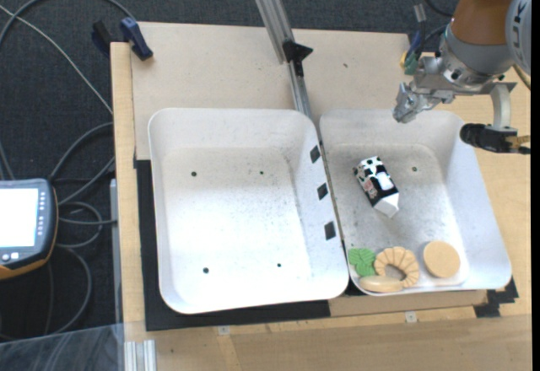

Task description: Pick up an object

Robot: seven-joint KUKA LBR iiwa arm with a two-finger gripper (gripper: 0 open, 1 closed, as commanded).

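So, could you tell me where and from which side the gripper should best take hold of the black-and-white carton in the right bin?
Probably across the carton's long flat sides, at mid-body, coming straight down from above. It lies on its side, slanted, alone in the middle of the right bin, so the fingers should turn to straddle its narrow width. The gripper hangs over the bin's far rim.

Two white bins (169,142), one milk carton (376,185), one green piece (362,260), one pretzel (396,266), one round cookie (441,260).
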